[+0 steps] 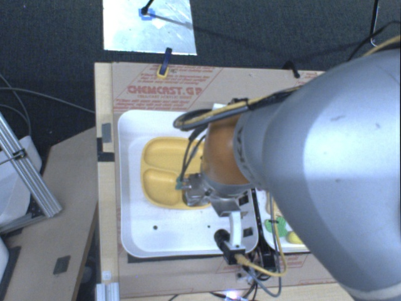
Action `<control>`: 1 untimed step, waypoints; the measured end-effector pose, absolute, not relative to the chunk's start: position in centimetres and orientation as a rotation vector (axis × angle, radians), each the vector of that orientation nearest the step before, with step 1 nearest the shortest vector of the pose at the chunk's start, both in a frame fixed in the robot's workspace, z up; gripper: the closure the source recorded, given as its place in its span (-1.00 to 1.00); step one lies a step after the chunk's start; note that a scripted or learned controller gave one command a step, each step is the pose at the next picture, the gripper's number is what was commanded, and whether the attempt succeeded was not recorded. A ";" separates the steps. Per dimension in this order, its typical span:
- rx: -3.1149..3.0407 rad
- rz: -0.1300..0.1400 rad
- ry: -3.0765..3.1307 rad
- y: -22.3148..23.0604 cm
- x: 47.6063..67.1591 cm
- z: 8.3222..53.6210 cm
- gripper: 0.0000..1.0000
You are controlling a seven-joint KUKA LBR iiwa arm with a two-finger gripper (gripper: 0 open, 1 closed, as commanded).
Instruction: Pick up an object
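A yellow two-lobed object (164, 171) lies in the left white bin (135, 231), towards its back half. My gripper (190, 194) hangs low over the right end of this yellow object, and the grey arm with its orange band (219, 155) covers that end. The wrist hides whether the gripper touches the object. A small green and yellow thing (282, 226) peeks out beside the arm in the right bin (294, 248).
The arm's large grey body (326, 168) covers most of the right bin. The bins rest on a brown cardboard sheet (169, 86). A metal frame (25, 174) stands to the left of the bench. The front floor of the left bin shows bare white.
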State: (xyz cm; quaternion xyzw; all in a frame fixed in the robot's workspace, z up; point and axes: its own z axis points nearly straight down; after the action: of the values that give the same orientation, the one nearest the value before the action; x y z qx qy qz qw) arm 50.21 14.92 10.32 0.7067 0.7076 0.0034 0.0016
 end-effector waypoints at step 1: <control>2.213 0.028 2.219 11.3 49.1 8.8 1.00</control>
State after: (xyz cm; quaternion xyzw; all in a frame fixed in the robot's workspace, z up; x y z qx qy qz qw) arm 49.15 11.31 8.78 0.7060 0.7082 0.0090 0.0038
